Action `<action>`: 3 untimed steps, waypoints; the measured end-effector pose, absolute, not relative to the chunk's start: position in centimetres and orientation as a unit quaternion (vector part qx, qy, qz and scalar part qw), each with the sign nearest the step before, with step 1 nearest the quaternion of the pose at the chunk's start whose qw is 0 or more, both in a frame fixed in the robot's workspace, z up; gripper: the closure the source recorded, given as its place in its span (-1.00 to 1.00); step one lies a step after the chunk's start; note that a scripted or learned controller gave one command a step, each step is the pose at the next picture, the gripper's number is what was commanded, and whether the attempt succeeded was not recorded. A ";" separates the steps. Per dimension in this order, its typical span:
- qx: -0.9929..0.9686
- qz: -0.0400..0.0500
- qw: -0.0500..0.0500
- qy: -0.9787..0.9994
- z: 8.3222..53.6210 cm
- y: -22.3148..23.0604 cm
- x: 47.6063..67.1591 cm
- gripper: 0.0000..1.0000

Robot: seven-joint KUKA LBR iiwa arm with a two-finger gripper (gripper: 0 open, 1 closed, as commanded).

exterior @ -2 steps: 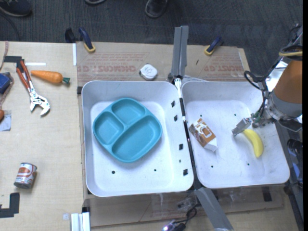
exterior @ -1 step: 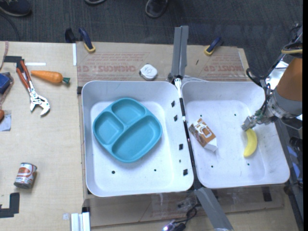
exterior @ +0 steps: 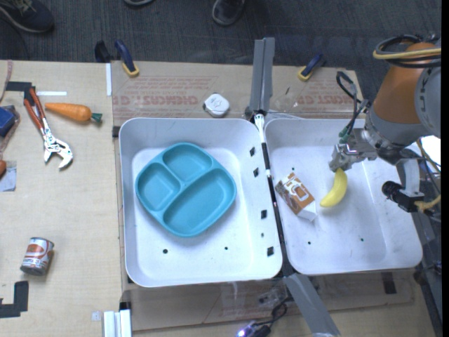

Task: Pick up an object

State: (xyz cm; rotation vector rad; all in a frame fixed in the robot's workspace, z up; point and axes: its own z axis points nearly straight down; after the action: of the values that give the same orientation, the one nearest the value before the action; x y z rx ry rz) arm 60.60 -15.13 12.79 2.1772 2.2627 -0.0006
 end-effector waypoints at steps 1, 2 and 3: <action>0.506 0.000 0.000 0.863 9.2 -19.2 55.3 1.00; 0.545 0.000 0.001 0.838 20.2 -10.8 56.2 1.00; 0.445 0.000 0.000 0.896 10.2 -19.8 49.3 1.00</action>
State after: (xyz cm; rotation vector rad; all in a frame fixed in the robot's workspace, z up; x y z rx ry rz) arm 49.32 -19.77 10.20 1.3968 2.8132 -0.0001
